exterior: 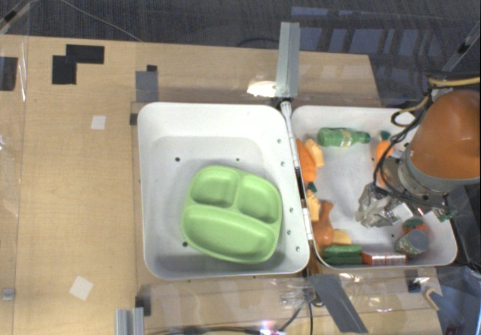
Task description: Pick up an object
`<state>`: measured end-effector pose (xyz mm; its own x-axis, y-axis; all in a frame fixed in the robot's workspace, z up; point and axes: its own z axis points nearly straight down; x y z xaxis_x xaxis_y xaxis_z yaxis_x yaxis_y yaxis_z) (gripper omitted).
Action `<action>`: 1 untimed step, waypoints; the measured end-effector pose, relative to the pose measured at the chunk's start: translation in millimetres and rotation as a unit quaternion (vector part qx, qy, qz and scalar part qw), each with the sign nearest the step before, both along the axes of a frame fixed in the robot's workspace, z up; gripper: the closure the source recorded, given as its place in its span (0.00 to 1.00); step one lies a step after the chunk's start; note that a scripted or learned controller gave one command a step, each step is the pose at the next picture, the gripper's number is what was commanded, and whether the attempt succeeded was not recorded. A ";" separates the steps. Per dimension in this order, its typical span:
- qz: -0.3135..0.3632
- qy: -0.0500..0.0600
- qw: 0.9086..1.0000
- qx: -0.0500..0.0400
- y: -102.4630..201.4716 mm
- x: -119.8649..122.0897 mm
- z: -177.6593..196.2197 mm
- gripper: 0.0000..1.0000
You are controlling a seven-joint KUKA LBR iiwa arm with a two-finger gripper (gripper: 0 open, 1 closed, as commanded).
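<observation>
Green divided plate [233,213] in left bin [161,176]; tool [378,209] low over right bin [346,168] among small items.

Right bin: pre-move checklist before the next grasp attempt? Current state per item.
1. Gripper is over the right bin: ok, low above its floor.
2. An object sits between the jaws: cannot tell, the metal parts blur together.
3. Targets within reach: ok. Green bottle lies along the far wall; orange pieces line the left wall; a dark green piece lies by the near wall.
4. Bare floor under the gripper: ok, items lie around the edges.
5. Left bin out of the way: ok, it holds the green divided plate, apart from the arm.
</observation>
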<state>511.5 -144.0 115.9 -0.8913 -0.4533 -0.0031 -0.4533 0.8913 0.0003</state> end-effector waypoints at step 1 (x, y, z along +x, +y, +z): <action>0.248 -0.003 0.969 -0.002 -24.2 5.9 29.1 1.00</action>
<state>517.5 -168.2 145.0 -0.5638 -0.8259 -0.0046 -0.8259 0.5638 -0.0070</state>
